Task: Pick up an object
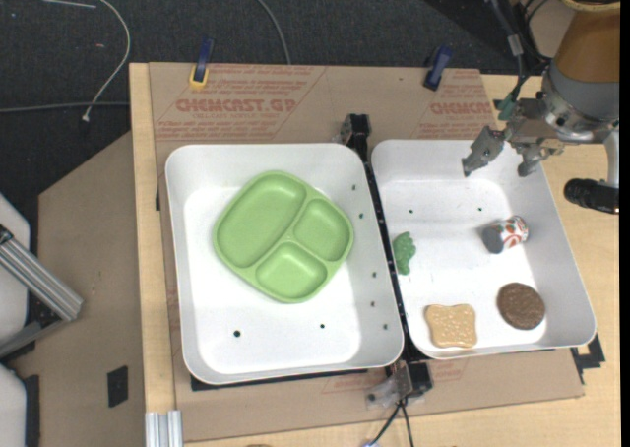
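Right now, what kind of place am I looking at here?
Likely a robot lab test bench: an arm over two white bins, toy food like a cookie, and clamped cardboard underneath.

Red lettering reading "CHEMCAST GP" is printed on the brown protective sheet (295, 95) at eleven o'clock, and is repeated, partly hidden, at one o'clock

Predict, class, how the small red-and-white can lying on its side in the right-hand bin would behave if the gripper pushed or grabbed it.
The can lies on its side on the smooth floor of the right bin, so a nudge would probably set it rolling. Its rounded body might slip from the gripper unless the grip is square. It looks small, likely light.
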Available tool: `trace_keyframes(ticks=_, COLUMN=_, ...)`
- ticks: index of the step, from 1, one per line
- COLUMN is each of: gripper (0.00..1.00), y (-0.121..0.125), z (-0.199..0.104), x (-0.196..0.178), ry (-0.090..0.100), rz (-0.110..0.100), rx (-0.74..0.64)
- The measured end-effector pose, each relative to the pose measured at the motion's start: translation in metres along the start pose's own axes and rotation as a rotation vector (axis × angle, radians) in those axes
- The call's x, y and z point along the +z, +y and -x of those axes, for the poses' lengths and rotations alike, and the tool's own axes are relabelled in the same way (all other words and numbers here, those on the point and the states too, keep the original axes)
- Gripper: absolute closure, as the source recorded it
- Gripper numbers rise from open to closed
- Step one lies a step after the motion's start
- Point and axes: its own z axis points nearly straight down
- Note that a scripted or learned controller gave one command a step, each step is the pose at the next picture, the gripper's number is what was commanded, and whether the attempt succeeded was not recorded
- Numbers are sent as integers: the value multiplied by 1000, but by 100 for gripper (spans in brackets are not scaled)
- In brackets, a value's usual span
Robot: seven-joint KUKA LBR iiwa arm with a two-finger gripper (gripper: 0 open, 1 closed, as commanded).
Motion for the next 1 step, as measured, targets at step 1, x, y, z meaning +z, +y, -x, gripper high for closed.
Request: trace_keyframes(ticks=1, gripper=0, y=2, z=0, x=-7, ry=-2, rz=13, rx=-3)
